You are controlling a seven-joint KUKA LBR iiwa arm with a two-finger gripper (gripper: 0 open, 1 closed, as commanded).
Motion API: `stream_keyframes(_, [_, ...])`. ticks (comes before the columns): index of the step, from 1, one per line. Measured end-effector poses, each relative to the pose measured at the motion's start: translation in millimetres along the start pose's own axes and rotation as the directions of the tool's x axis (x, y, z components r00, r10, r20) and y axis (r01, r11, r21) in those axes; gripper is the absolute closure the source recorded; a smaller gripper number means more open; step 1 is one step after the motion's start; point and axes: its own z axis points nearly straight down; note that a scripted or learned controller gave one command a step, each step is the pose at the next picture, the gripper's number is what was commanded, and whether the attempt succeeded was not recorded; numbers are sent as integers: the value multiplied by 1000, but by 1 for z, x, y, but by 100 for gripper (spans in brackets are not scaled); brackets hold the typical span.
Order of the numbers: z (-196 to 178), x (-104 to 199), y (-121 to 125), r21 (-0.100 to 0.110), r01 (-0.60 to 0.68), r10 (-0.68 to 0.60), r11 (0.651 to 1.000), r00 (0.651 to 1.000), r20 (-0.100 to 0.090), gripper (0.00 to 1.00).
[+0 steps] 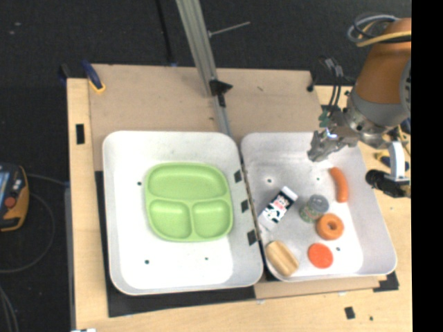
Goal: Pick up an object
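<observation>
Camera view from above: claw (322,146) hanging over the far part of the right bin (277,159), above bare white floor, nothing between its tips; whether spread or closed, impossible to tell at this angle. Candidates for the pick all in that same bin, nearer than the claw: orange sausage-shaped piece (338,184) just near and right of the claw, closest of all; grey round piece (316,206) and orange ring (330,226) close together, possibly touching; red-orange disc (320,255) near the front; black-and-white carton (278,207) lying tilted toward the bin's left side; tan bread-like piece (281,257) hard against the near-left corner. Left bin (124,185) with a green divided plate (187,200), well apart from the arm. Best choice by the look of it: the sausage piece, short reach, free space on both long sides. To do it well: centre over its middle, turn the wrist so the tips close across the narrow width and not along its length, descend straight until the tips straddle it, close, then lift vertically. Risks: rounded shape likely to roll or squirt out from an off-centre pinch; right wall of the bin near enough to foul the outer tip. Ring and grey piece less inviting, too crowded for a clean straddle.
</observation>
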Motion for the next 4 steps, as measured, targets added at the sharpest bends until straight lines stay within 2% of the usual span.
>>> stream_keyframes(1, [0, 41, -6, 2, -2, 2, 1000, 1000, 1, 100])
stream_keyframes(3, [-19, 149, -13, 0, 1, -1, 1000, 1000, -1, 100])
stream_keyframes(4, [-21, 211, -25, 3, 2, -2, 1000, 1000, -1, 100])
